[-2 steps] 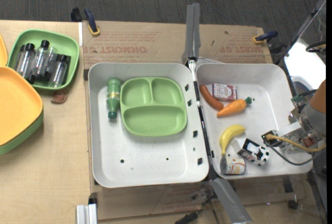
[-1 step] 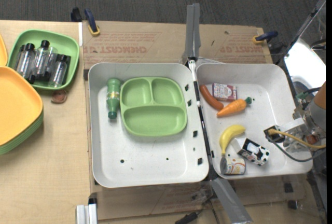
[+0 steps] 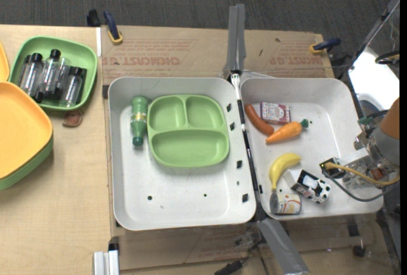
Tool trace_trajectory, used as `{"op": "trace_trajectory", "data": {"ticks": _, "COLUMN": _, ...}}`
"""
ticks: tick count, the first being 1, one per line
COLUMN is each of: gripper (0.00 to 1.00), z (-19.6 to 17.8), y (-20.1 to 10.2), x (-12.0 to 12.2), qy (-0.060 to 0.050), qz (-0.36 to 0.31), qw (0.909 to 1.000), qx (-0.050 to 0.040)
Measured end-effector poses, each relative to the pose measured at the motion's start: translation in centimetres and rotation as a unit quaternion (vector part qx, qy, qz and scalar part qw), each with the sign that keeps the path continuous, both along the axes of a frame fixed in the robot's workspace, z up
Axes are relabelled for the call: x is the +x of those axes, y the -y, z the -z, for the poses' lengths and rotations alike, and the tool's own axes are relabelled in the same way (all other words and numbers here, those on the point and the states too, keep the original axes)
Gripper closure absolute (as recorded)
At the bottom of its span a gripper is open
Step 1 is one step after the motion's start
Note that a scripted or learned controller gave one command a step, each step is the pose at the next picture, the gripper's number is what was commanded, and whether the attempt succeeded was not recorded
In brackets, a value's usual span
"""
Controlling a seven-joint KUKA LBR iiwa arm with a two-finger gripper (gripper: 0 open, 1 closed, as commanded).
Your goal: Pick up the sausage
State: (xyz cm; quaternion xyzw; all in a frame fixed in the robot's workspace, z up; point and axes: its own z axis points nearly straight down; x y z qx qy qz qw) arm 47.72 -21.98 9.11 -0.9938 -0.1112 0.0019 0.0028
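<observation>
Sausage point(image 3: 257, 119) lying slanted just to the left of the carrot point(image 3: 285, 132), near its pointed end. Claw point(image 3: 370, 159) well off to that carrot's right, far from the sausage. Cannot tell whether open or closed.

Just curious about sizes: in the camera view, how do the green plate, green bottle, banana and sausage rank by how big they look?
1. green plate
2. green bottle
3. banana and sausage: similar length, too close to rank, though the sausage looks thinner.

The sausage point(image 3: 257, 119) is red-brown, the carrot point(image 3: 284, 132) orange, the banana point(image 3: 282, 169) yellow, the plate point(image 3: 188, 130) green.
</observation>
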Motion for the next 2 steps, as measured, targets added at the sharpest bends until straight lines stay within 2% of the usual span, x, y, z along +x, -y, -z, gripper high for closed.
{"op": "trace_trajectory", "data": {"ticks": 2, "gripper": 1.0, "z": 0.05, "y": -0.03, "x": -0.05, "qy": -0.001, "qz": -0.019, "qw": 0.9998, "qx": 0.0}}
